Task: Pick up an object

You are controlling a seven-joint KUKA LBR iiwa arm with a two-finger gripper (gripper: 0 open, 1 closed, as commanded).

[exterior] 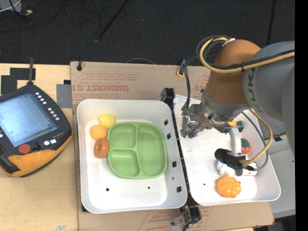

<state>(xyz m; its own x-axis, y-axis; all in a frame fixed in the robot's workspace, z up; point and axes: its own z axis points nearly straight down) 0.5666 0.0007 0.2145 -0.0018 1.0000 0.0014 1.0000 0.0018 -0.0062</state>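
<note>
Now arm (231, 81) bent over right bin (270, 190), gripper (190, 125) near inner wall

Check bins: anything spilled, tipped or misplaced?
Nothing stands out. Green plate lies flat in the left bin, yellow ball, orange ball and brown ring beside its left edge; orange toy sits in the right bin.

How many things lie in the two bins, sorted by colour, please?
Green: 1 (plate)
Yellow: 1 (lemon)
Orange: 3 (ball, ring, pumpkin)
Red and green: 1 (small toy, partly hidden)
Total: 6
</note>
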